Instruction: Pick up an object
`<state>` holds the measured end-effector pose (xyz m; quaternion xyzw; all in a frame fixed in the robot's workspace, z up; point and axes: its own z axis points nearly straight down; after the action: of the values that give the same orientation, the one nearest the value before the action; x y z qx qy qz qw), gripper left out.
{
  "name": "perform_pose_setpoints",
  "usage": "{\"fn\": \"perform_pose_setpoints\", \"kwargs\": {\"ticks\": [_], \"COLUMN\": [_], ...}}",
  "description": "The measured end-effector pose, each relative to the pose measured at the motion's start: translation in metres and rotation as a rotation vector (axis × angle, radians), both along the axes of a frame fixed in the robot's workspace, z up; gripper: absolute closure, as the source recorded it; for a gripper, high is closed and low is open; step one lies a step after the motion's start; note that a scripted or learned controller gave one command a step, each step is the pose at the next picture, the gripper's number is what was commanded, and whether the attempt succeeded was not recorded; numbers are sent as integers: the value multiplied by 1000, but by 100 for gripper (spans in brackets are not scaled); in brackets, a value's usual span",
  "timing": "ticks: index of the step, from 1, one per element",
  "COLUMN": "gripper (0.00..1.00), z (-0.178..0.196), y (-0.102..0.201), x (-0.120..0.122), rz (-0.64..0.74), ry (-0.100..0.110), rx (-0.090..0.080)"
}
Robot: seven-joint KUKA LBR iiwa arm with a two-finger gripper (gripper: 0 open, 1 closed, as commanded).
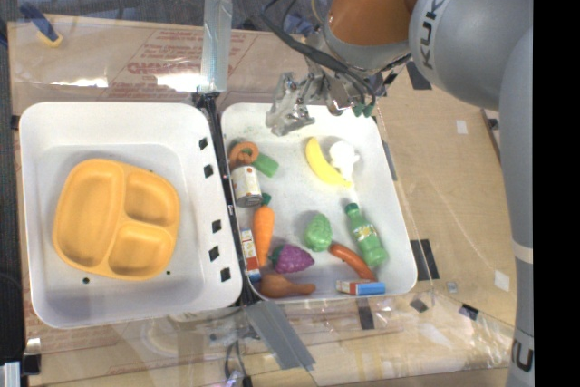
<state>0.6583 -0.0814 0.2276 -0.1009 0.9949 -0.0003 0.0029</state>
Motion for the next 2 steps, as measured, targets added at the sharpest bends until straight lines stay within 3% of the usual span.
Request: {"fn": "perform_pose_setpoints", "kwargs": {"ticks": [1,2], "gripper": [100,100], "z": [-46,15], "y": [-62,-81], "x": [-18,0], "rz": [436,775], "ry": [7,-1], "rx": [-1,-5]}}
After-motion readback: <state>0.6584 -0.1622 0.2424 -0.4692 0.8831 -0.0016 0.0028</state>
